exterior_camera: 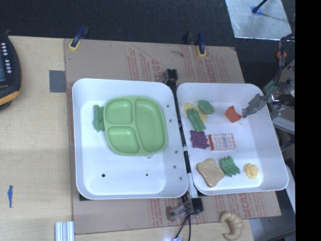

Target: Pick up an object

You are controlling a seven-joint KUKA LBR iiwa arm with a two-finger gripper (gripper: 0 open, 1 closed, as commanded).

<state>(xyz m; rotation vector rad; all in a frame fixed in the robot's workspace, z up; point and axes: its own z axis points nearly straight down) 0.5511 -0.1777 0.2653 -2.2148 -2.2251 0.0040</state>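
The gripper [253, 106] shows at the right side of the frame, over the upper right part of the right bin [266, 134]. Its dark tip sits just to the right of a small orange-red block [232, 114], near it but, as far as the picture shows, with nothing caught in it. Whether it is open or closed cannot be told at this size and angle.

The right bin carries most of the small things. Along its upper left lie a yellow piece [189, 108], a dark green piece [205, 106] and a long green vegetable [195, 119]. Below these sit purple grapes [199, 140] and, just beside them to the right, a small red and white packet [221, 141]. Near the bin's lower edge lie a slice of toast [209, 172], a green leafy piece [229, 165] touching it on the right, and a yellow lump [251, 170] further right.

The left bin [85, 149] holds a light green divided plate [135, 125], with a green piece [98, 118] just beside the plate's left rim.

On the desk [35, 149], a croissant [232, 224] lies below the right bin, outside it.
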